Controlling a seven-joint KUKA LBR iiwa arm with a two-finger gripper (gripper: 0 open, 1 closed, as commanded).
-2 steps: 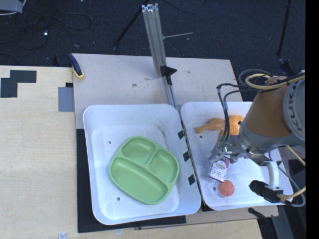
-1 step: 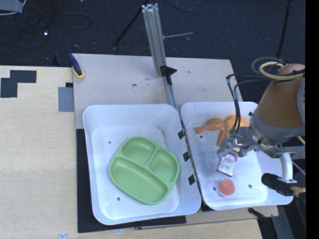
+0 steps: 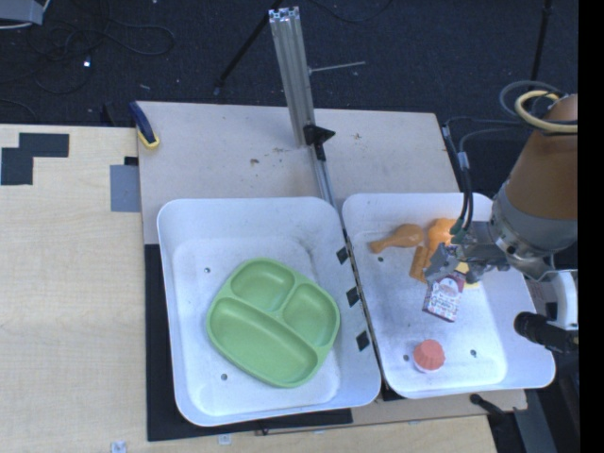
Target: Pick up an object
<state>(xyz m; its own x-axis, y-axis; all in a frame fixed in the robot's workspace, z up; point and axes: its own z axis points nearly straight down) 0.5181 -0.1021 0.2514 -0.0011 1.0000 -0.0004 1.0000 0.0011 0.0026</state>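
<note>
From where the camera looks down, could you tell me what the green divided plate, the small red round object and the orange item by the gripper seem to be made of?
The green divided plate looks like moulded plastic: uniform matte colour, smooth rounded compartments. The small red round object looks like plastic or rubber, evenly coloured; too small to settle. The orange item looks like soft rubber or plastic, with a bent, glossy shape; uncertain.
</note>
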